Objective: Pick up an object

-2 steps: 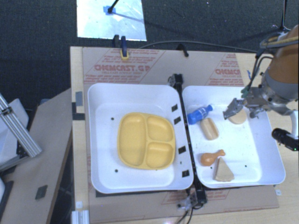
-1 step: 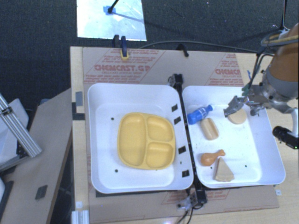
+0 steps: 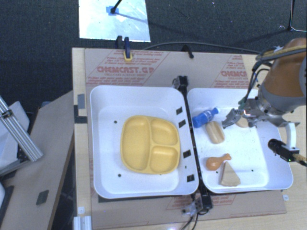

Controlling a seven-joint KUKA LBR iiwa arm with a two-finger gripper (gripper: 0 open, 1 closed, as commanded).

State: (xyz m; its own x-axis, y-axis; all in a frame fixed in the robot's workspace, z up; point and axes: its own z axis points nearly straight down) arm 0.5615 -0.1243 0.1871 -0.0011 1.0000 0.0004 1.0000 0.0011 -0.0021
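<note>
Four small things lie in the right bin [image 3: 278,176], any of which would satisfy the task. The blue bottle [image 3: 205,117] lies on its side at about 10 o'clock in that bin. The tan bread roll [image 3: 215,132] touches it or sits just beside it, toward 5 o'clock of the bottle. The orange drumstick [image 3: 217,161] and the pale wedge [image 3: 230,175] sit close together near 6 o'clock.

My tool [image 3: 233,119] hangs at roughly 12 o'clock in the bin, just to the 3 o'clock side of the roll and bottle. Whether it is open or closed I cannot tell; the wrist and cables clutter it.

Handling, as judgement only:
- All four look like toy food, so probably light and rigid plastic.
- Bottle: round and smooth, likely to roll or squirt out. Take it across the body, not the cap end.
- Roll: rounded, thick, nearest to me. Pinch across the short width.
- Drumstick: narrow shank offers the easiest purchase, but it lies close to the wedge.
- Wedge: flat faces, good for parallel contact if approached on its sides.

The left bin [image 3: 103,128] holds a yellow divided plate [image 3: 149,144], too broad and flat for me.
</note>
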